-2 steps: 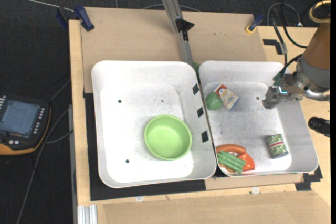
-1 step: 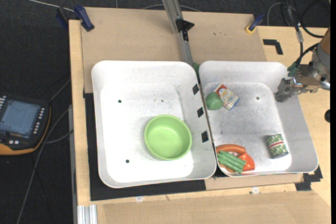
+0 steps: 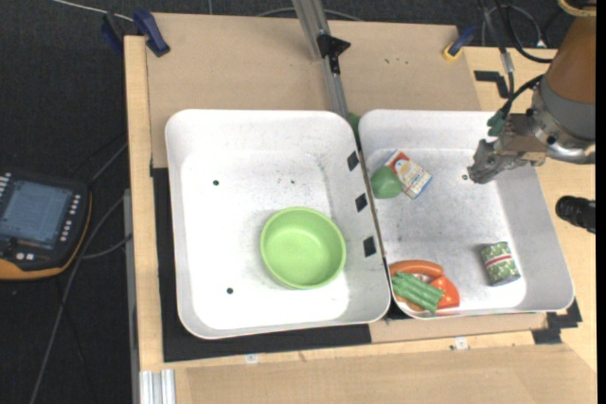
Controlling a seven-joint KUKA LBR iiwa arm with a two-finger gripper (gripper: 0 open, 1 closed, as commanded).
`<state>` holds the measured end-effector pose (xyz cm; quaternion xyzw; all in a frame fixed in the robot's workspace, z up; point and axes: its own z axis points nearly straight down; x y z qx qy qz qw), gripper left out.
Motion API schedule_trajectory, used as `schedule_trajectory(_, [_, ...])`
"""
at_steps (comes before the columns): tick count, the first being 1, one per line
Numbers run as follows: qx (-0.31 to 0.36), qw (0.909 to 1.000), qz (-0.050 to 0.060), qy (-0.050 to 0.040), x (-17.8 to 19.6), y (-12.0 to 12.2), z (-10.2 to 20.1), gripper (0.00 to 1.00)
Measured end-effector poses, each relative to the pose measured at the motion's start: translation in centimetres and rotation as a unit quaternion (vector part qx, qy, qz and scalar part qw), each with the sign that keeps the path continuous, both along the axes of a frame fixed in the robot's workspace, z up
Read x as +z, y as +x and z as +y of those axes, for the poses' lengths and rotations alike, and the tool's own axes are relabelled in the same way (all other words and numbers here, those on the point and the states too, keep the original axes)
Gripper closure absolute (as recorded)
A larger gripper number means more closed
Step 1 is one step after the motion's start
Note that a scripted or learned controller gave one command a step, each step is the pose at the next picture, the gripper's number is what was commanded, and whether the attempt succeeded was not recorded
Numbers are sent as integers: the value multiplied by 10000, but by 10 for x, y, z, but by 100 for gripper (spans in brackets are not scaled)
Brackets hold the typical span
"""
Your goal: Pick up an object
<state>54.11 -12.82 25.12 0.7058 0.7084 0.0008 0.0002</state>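
We've got the gripper (image 3: 481, 167) hanging over the right bin (image 3: 540, 203), can't tell how it's set. Nearest grab looks like the small can (image 3: 499, 262), lower right of frame, straight below the gripper.

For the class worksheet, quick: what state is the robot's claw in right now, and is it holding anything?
Claw: over the right bin, above bare floor; nothing seen between its tips; open or closed cannot be told.
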Motion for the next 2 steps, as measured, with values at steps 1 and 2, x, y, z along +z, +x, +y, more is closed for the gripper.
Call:
schedule_trajectory(1, [3, 10000, 9, 2, -13, -3, 50, 100])
schedule_trajectory(2, [4, 10000, 3, 2, -8, -17, 106, 100])
